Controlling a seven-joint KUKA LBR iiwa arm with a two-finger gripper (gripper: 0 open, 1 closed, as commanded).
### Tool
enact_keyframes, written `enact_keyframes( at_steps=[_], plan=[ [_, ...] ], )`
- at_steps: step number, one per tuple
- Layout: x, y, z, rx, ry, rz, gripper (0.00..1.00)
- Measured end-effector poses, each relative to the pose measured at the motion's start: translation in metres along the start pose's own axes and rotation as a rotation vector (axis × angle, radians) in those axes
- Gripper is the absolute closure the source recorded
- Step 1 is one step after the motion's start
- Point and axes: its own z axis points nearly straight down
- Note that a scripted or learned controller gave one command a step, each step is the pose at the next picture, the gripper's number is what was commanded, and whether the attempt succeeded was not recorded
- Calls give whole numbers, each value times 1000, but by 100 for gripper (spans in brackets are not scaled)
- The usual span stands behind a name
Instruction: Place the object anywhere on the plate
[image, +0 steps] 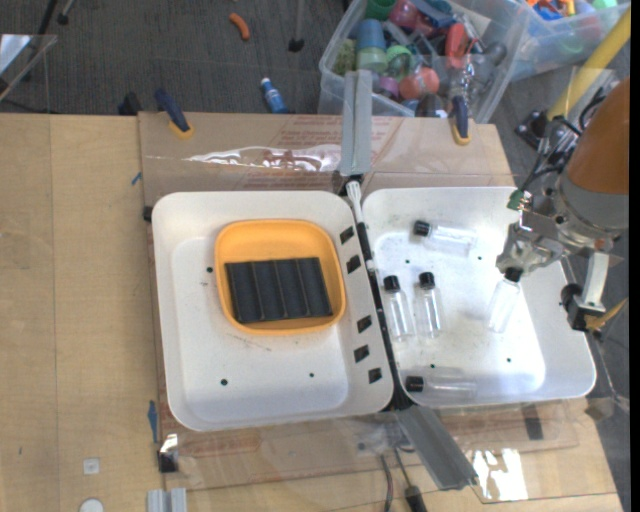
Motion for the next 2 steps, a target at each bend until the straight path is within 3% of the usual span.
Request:
enact_keyframes(
  at_steps=[1, 2],
  plan=[
    [-19, 62, -35, -4, 0, -129, 100],
    [-6, 85, -28, -5, -1, -242, 100]
  ],
)
